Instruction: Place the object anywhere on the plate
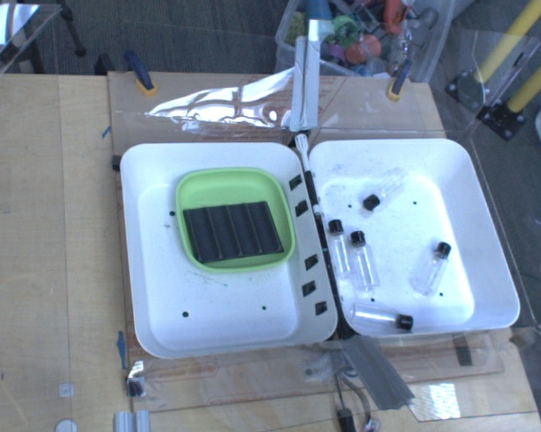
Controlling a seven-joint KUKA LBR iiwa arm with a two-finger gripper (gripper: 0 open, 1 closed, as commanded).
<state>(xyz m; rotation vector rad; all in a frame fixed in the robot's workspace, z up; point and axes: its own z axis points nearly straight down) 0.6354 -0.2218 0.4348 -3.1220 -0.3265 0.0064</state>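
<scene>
A green square plate (194,190) sits in the left white bin (153,268). A black ridged slab (232,230) lies flat on the plate, covering most of its floor. Several clear vials with black caps lie scattered in the right white bin (468,196): one near the back (384,187), two side by side near the divider (363,261), one toward the right (429,271) and one along the front wall (378,316).
A row of small black clips (308,264) runs along the divider between the bins. A clear tub of coloured toys (360,16) stands behind the bins. Crinkled plastic film (225,106) lies behind the left bin. Wooden bench surrounds both bins.
</scene>
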